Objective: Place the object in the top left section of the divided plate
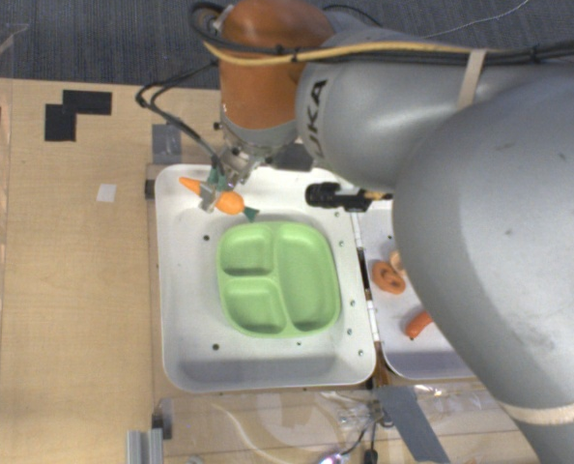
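You see the gripper (216,188) low in the left bin (181,288), near its upper corner, with the carrot (226,201) seemingly pinched between its fingers. The plate (277,278) is just beside. If the grasp is shallow, the carrot may slip and miss the top left section.

A single fixed camera looks down on the bench (65,288) from above at a slant, close enough that the left bin (181,356) fits whole while the right bin (413,361) is cut short. The arm (442,143) enters from the right, looming large near the lens.
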`<state>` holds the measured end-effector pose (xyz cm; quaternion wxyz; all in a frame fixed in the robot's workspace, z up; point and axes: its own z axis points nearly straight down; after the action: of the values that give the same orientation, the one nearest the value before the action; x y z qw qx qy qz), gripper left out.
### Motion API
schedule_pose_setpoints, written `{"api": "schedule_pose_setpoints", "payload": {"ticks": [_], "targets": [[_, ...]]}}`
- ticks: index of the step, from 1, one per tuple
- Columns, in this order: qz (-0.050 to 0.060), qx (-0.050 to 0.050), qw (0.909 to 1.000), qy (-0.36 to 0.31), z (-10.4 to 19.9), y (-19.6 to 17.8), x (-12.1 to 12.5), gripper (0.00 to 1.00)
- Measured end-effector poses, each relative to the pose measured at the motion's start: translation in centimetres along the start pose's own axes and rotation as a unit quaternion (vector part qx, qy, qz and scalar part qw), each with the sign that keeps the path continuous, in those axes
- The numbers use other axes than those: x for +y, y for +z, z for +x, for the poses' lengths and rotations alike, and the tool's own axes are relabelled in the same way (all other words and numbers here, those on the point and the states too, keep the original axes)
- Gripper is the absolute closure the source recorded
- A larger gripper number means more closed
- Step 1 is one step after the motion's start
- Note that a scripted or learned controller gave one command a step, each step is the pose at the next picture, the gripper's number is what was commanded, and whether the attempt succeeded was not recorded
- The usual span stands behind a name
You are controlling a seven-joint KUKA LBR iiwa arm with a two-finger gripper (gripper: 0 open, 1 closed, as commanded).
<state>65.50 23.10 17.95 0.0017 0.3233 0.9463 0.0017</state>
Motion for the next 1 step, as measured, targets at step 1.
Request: {"api": "schedule_pose_setpoints", "payload": {"ticks": [1], "targets": [[-0.001, -0.001, 0.9813, -0.192, -1.49, 2.94, -0.88, 1.0]]}}
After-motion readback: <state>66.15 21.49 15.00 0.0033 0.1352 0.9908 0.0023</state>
